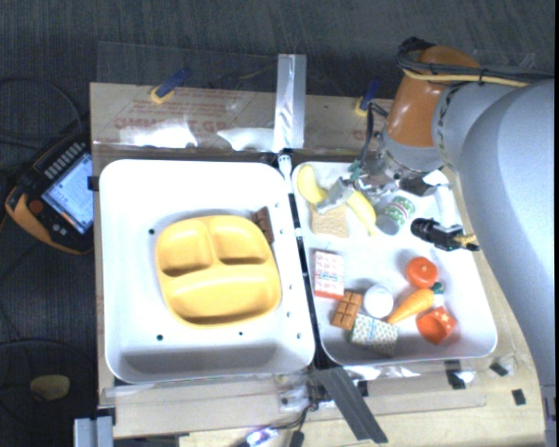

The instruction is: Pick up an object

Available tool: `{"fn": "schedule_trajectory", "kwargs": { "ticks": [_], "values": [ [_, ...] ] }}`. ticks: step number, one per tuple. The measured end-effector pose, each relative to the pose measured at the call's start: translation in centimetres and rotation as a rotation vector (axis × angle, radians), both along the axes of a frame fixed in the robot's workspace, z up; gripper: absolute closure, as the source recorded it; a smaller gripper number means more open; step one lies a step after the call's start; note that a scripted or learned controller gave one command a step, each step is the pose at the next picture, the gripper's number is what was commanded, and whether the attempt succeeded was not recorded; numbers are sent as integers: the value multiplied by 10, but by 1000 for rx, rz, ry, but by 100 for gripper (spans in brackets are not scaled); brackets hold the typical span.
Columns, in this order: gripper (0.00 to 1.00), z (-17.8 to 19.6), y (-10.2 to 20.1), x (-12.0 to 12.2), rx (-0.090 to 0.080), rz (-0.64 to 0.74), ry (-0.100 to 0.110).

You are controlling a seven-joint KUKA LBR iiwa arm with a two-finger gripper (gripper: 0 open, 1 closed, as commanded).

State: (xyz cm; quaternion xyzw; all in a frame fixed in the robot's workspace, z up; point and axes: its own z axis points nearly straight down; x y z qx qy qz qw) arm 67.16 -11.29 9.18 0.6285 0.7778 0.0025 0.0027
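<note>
Dark grey carpet floor surrounds a wooden bench.

tray: yellow | carrot: orange | bins: white (both) | banana: pale yellow

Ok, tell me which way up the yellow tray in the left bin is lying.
Right way up: the yellow tray lies flat in the left bin, its three compartments facing upward.
</note>
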Motion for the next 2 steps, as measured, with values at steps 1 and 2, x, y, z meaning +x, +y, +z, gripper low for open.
{"fn": "schedule_trajectory", "kwargs": {
  "ticks": [1, 2],
  "values": [
    [100, 10, -1, 0, -6, 2, 1],
    [100, 92, 64, -3, -2, -18, 8]
  ]
}}
